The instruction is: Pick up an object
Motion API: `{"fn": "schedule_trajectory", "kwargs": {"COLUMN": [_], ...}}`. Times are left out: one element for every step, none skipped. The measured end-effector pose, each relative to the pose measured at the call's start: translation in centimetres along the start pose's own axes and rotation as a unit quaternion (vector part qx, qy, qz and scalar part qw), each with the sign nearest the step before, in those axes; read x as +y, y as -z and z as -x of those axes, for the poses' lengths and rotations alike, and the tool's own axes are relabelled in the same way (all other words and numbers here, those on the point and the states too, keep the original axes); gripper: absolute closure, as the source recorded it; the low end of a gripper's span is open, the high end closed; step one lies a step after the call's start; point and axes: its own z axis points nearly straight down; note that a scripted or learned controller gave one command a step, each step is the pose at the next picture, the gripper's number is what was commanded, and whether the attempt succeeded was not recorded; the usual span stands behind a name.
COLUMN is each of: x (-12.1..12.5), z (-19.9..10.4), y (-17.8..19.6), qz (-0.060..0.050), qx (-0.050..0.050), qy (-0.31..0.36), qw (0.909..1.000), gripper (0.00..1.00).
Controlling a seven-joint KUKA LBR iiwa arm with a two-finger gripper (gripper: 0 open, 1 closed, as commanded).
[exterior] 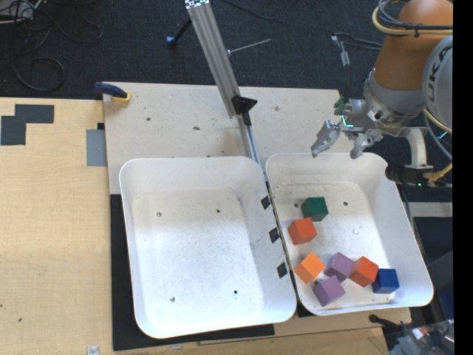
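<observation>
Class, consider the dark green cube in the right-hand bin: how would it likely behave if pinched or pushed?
The dark green cube looks rigid, so it should probably keep its shape when pinched. Its flat faces suggest sliding rather than rolling across the shallow white right bin. It sits apart from the red-orange cube, likely leaving room for the hand.

Two white bins [199, 320]. Blocks: one dark green [315, 208], two red-orange [301, 231], one orange [310, 267], two purple [329, 290], one blue [386, 280]. Arm [414, 28] orange-banded, grey. Bench [44, 220] light wood with grey patches.
</observation>
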Motion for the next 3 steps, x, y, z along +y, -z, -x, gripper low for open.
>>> {"fn": "schedule_trajectory", "kwargs": {"x": [0.1, 0.1, 0.1], "z": [0.0, -0.5, -1.2], "y": [0.3, -4.1, -10.5], "qz": [0.002, 0.0, -0.001], "qx": [-0.001, 0.0, 0.0], "qy": [0.001, 0.002, 0.002], "qw": [1.0, 1.0, 1.0], "gripper": [0.0, 0.0, 0.0]}}
